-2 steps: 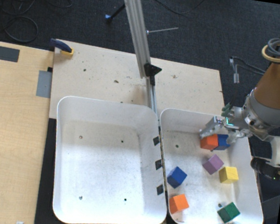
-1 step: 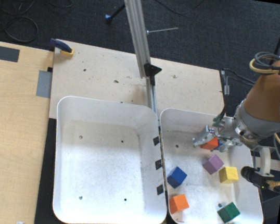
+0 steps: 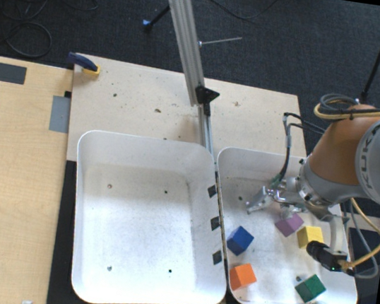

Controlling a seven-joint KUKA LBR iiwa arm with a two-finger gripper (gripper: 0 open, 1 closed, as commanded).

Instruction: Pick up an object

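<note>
The gripper (image 3: 262, 199) is in the right bin (image 3: 245, 165), near the purple block (image 3: 288, 224). I cannot tell if it holds anything.

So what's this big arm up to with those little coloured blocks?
The arm's gripper hangs low in the right bin, trying to pick up a block. It holds nothing. Five blocks lie in that bin: purple and yellow just beside the wrist, blue, orange and green nearer the front.
</note>
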